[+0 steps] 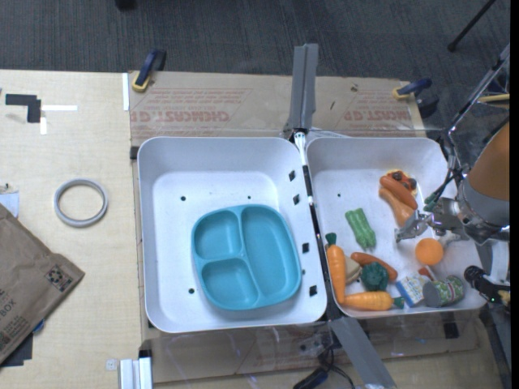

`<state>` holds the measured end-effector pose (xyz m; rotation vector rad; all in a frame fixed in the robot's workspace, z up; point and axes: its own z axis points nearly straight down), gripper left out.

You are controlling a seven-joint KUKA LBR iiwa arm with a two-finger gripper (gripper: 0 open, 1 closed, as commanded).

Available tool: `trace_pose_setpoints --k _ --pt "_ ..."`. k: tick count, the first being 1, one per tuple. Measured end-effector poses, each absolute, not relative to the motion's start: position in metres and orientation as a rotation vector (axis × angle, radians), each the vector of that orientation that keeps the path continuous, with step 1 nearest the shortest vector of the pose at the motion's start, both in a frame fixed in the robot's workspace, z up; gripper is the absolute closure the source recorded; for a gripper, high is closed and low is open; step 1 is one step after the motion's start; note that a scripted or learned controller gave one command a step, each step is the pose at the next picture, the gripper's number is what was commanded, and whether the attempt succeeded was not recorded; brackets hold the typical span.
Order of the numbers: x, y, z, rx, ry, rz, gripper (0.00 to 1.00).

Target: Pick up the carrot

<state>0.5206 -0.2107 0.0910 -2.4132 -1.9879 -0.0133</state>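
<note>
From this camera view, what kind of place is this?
Probably a robotics lab bench for pick tests: two white bins clamped side by side on cardboard, toy food such as a carrot in the right one, and a robot arm's end effector over it.

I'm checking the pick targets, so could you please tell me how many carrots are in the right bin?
2 clear ones: an upright carrot by the bin's left wall, and another carrot lying along its front edge. Other orange pieces are hard to identify, so more may be there.

Dark grey carpet floor [243,19], pale wooden bench [65,136]
</note>
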Motion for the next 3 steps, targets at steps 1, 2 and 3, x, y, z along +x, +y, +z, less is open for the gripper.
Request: trace_pose_setpoints --k 1,2,3 --pt "0.503 -0.209 0.092 -2.461 -1.937 -0.011 0.0" --pt "0.513 -0.207 0.09 -2.415 -1.995 -0.001 0.0" --pt "0.535 -0.206 0.091 -2.424 -1.985 -0.003 0.0"
